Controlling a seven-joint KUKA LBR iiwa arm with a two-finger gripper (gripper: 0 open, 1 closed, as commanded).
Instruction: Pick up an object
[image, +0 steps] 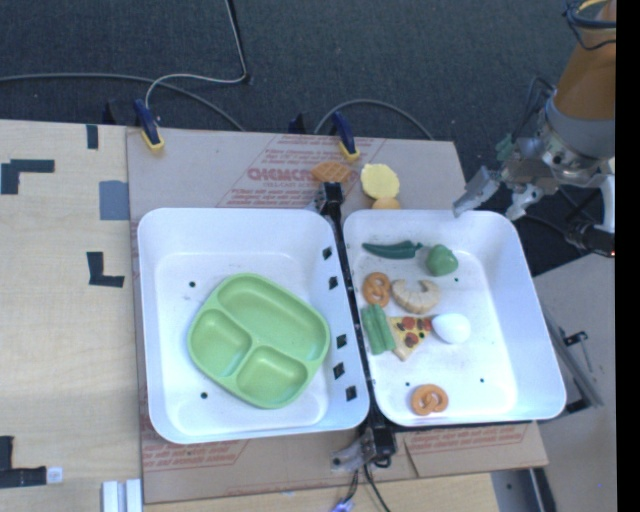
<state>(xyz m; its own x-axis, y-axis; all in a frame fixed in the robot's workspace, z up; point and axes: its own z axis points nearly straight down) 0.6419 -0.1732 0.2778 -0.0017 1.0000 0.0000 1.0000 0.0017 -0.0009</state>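
Claw (492, 195): hovers above the far right corner of the right bin (530, 300); fingers spread apart, nothing between them.
Arm: grey wrist under an orange band, reaching in from the right.
Task status: no object lifted yet — approach and grasp are both judged to remain.
Candidate objects: all lie in the right bin. Green pepper (392, 249) and green round piece (442, 261) near the far wall; pretzel (376, 289) and mushroom slice (415, 295) mid-bin; green stick (376, 329), pizza slice (408, 335) and white egg (451, 328) clustered together; a second pretzel (429, 400) alone near the front wall.
Left bin (165, 260): holds a green divided plate (258, 341).
Outside the bins: a yellow piece (380, 182) on the bench (60, 300), beyond the far wall.
Open room: the right half of the right bin is bare — judged the easiest descent path.
Edges: the stick lies close to the divider wall; the lone pretzel has free space on all sides.
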